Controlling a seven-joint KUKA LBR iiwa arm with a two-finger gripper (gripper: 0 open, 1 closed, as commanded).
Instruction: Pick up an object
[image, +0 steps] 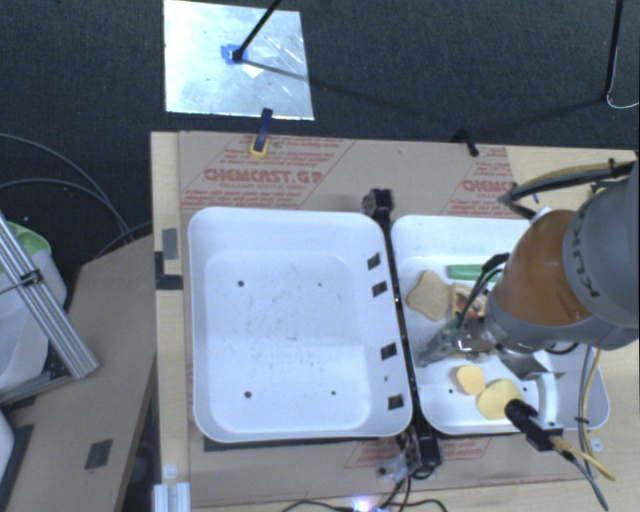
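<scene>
We judge the tan piece (428, 295) light, perhaps soft, best taken by its edges; the end effector (447, 345) hangs near; its state we cannot tell.

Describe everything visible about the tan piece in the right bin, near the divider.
The tan piece is a flat, irregular slab, light brown, soft-edged like bread or sponge. It lies on the floor of the right bin, near its left wall, in the upper half. Small cluttered items sit against its right edge. The claw sits just below it, apparently apart.
</scene>
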